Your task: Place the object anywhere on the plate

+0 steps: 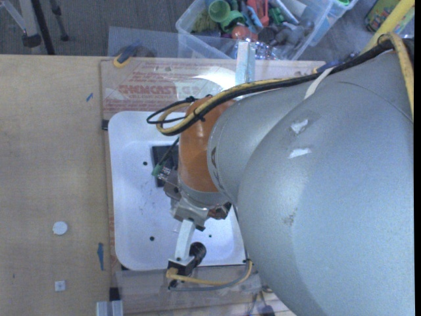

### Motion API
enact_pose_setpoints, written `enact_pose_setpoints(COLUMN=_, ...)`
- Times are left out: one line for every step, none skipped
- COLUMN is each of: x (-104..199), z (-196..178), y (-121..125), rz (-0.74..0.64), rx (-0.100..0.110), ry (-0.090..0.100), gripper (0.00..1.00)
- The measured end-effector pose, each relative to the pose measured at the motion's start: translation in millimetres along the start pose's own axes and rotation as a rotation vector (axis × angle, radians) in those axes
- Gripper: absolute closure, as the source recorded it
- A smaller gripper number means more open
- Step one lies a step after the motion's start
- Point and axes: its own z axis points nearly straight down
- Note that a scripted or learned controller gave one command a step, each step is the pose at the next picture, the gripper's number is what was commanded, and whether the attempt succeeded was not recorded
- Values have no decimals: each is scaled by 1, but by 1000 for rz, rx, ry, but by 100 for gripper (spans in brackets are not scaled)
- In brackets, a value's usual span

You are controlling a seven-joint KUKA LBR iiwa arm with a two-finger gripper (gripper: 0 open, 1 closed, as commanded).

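Note:
My arm reaches in from the right and covers most of the bench. Its orange band hangs over the middle of a white bin. The gripper sits low over the bin floor at the band's left edge, where a dark part and a small green bit stick out. The wrist hides whatever lies under it. The bin's bare floor left of the gripper has a few small dark specks.
A clear sheet with red lettering lies behind the bin. A clear tub of coloured toys stands beyond the bench. The wooden benchtop stretches to the left, with a small white disc on it.

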Motion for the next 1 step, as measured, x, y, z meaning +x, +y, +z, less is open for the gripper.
enact_pose_setpoints(x=13, z=61, y=-4, rz=86, rx=-5, ry=7, gripper=100)
